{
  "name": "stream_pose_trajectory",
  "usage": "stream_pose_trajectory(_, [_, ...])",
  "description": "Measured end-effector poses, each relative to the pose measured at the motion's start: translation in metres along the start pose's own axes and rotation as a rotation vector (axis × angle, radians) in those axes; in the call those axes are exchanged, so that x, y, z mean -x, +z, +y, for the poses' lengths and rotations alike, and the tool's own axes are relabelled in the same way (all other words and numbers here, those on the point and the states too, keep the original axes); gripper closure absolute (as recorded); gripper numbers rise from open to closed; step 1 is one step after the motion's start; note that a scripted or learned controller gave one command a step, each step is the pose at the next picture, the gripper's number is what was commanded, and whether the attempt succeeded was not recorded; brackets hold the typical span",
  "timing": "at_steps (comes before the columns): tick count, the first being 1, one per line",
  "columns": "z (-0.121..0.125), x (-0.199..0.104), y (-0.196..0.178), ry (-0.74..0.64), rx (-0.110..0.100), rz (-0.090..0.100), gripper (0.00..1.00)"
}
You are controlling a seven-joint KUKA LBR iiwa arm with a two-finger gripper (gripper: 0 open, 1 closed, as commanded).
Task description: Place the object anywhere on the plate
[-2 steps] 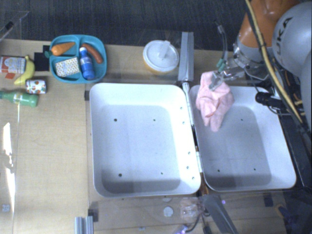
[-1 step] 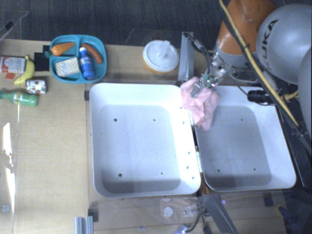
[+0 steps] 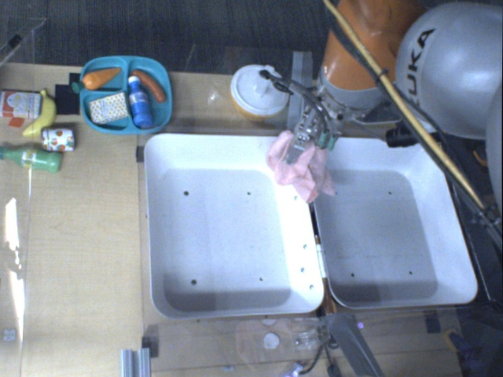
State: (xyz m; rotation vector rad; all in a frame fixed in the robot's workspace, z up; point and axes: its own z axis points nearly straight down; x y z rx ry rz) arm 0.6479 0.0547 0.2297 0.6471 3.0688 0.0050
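A crumpled pink cloth (image 3: pixel 299 170) hangs over the ridge between the two white bins, near their far edges. My gripper (image 3: pixel 307 140) sits at the cloth's top, fingers shut on its upper fold, so the cloth dangles below them. The blue divided plate (image 3: pixel 162 78) lies on the bench at the far left, beyond the left bin (image 3: pixel 220 234). It carries a carrot (image 3: pixel 103 77), a blue bottle (image 3: pixel 140 102), a sausage-like piece and a pale snack. The grey arm with its orange band (image 3: pixel 363 30) comes in from the upper right.
A white-lidded yellow tub (image 3: pixel 255 91) stands just behind the left bin, between plate and gripper. A banana (image 3: pixel 43 113), a small can (image 3: pixel 57 139), a green bottle (image 3: pixel 31 159) and a small box (image 3: pixel 19 104) lie at the bench's far left. The right bin (image 3: pixel 393 242) is under the arm.
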Motion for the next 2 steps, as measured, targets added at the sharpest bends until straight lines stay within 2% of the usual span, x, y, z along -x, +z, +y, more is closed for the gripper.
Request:
stream_pose_trajectory(1, [0.0456,-0.0253,0.0014,-0.401,0.001,-0.001,1.00])
stream_pose_trajectory(2, [0.0455,-0.0250,0.0011,-0.400,0.002,-0.002,0.00])
